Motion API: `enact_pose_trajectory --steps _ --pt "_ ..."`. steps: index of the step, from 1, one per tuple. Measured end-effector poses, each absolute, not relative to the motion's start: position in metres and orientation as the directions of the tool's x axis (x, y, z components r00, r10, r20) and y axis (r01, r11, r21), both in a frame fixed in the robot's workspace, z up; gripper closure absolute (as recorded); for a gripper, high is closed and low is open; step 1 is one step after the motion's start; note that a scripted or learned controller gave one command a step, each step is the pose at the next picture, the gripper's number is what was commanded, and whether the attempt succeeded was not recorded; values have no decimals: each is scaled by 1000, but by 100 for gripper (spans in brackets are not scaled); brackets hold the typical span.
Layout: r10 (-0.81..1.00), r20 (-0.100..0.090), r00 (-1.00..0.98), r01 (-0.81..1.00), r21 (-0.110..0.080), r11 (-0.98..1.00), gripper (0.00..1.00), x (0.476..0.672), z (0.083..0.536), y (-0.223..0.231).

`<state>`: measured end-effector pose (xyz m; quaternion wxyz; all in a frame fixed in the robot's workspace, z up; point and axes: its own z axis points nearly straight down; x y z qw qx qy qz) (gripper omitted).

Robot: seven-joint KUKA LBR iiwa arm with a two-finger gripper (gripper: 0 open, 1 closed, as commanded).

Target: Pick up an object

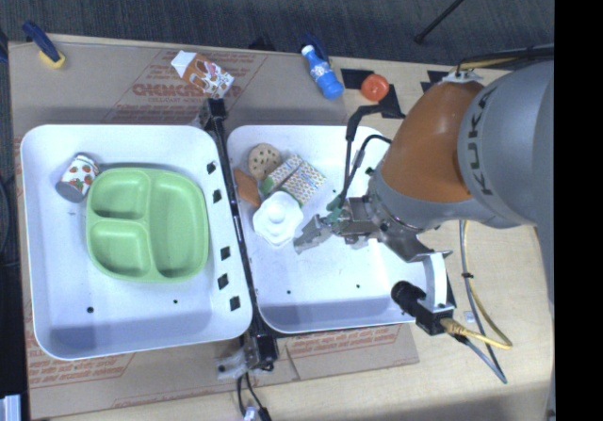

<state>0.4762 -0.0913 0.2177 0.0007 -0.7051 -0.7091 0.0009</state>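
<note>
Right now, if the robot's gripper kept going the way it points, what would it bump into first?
Probably the white cup, just left of the gripper. Height is hard to judge from above.

The tabletop (415,381) is pale wood, with a printed cardboard sheet (141,80) spread over most of it. Two shallow white bins sit side by side on the cardboard: the right bin (320,311) lies directly under the jaws, and the left bin (47,250) is well off to their left. Beyond the jaws, past the bins' far rims, a crumpled wrapper (202,74), a blue bottle (322,72) and a small orange ball (375,87) lie on the surface. A blue-and-yellow clip (43,44) grips the far left corner.
</note>
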Motion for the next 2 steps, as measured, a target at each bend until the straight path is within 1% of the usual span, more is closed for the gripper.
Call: enact_pose_trajectory --steps 1,2 --pt "1000 -1 -6 1000 2 6 0 493 284 -72" --pt "1000 1 -7 1000 -2 7 0 477 242 -19"
